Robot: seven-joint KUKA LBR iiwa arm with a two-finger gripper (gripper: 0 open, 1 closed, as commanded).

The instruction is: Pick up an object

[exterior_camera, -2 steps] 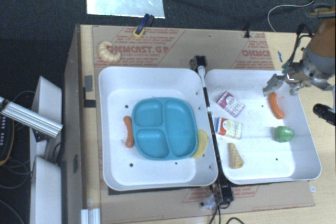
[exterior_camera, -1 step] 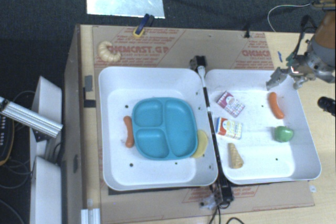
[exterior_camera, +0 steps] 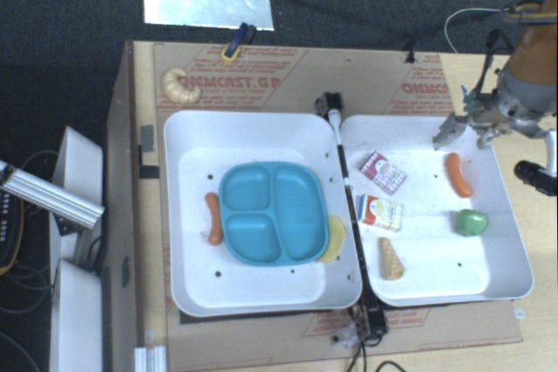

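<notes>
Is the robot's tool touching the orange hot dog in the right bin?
Apart. The camera view shows bare white bin floor between the tool and the orange hot dog.

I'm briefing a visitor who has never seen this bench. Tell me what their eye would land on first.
The bright blue four-compartment plastic tray in the middle of the left white bin stands out most, with an orange sausage-shaped toy beside its left edge. In the right white bin, a round green toy and a second orange sausage toy lie near the right side. The grey two-finger gripper hangs above that bin's upper right corner.
</notes>
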